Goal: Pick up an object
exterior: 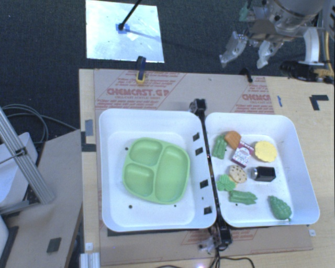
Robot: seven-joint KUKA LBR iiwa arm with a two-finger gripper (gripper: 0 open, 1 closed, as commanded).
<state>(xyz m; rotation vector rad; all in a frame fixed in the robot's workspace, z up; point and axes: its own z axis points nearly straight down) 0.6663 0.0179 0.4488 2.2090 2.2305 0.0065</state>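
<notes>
Status: my gripper [251, 51] hangs open and empty at upper right, nothing picked yet; toy food [236, 174] waits in right bin [298, 141].

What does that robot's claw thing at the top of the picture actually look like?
The claw has two pale, silvery-white fingers, each tapering toward its tip. They hang from a bulky light-grey metal wrist, with white parts and dark cabling beside it at the right.
</notes>
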